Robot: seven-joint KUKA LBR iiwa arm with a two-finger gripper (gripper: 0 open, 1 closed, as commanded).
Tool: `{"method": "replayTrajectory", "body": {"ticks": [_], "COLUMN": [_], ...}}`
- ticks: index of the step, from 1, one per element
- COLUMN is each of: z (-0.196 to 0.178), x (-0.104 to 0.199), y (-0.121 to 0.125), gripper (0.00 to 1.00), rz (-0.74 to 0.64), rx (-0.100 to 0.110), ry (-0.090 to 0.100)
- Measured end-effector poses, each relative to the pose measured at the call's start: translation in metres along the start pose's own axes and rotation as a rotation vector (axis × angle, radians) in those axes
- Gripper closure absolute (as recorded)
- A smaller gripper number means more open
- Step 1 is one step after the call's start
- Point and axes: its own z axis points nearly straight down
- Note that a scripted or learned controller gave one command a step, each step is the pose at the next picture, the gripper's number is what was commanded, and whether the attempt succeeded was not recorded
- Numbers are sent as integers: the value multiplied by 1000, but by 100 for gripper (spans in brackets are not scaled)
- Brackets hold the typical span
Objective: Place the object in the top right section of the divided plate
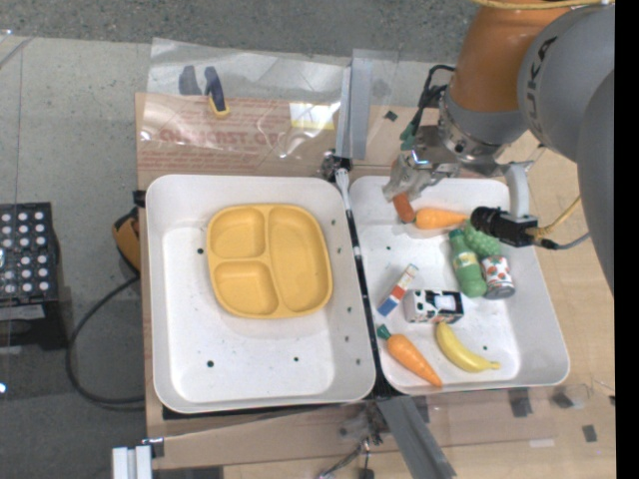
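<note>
Seemingly clamped on nothing, the jaws (411, 183) hang over the right bin (539, 357), tips too blurred to tell if parted; just beneath lies a small carrot (435, 219), likely light, stiff, smooth plastic, best pinched mid-body; the yellow divided plate (270, 259) sits well left; no writing is readable.

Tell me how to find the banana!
Look in the right white bin, down at its near edge. The banana lies there beside a carrot, just below a black-and-white toy cow. It is the only yellow, curved thing in that bin.
</note>
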Motion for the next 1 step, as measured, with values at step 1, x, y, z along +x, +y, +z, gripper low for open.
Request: {"method": "replayTrajectory", "body": {"ticks": [1], "z": [10], "x": [81], "y": [5], "gripper": [100], "rz": [129], "rx": [2], "ry": [2]}}
